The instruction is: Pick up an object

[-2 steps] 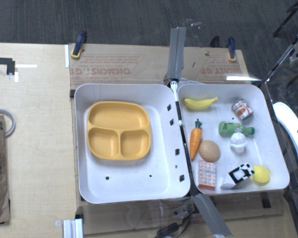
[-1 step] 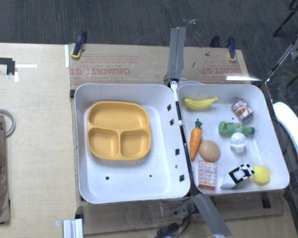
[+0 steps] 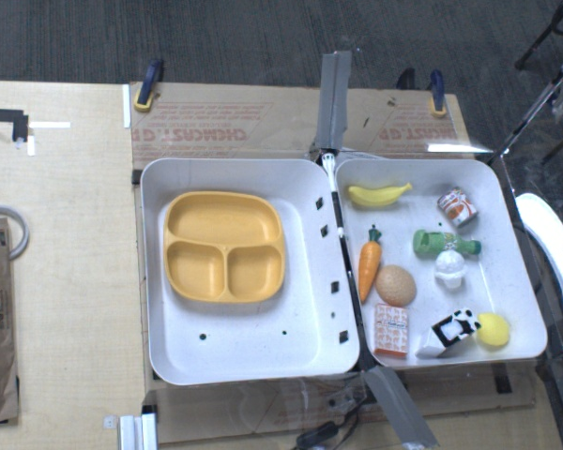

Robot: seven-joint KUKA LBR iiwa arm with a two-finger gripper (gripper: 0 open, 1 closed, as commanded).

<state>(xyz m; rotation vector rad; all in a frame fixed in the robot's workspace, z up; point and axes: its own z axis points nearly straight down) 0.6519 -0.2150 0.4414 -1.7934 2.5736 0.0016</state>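
The carrot (image 3: 370, 268) in the right bin (image 3: 507, 195) looks light, stiff and smooth; I'd pinch its thick middle. Can't tell the gripper's state.

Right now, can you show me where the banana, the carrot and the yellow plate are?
banana (image 3: 379, 193): camera view, middle of its curved body.
carrot (image 3: 369, 268): camera view, middle of its orange part.
yellow plate (image 3: 224, 247): camera view, ridge between its compartments.

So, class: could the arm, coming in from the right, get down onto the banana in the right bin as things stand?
Probably yes. The banana lies alone near the right bin's far wall, nothing on top, the carrot and can well apart from it.
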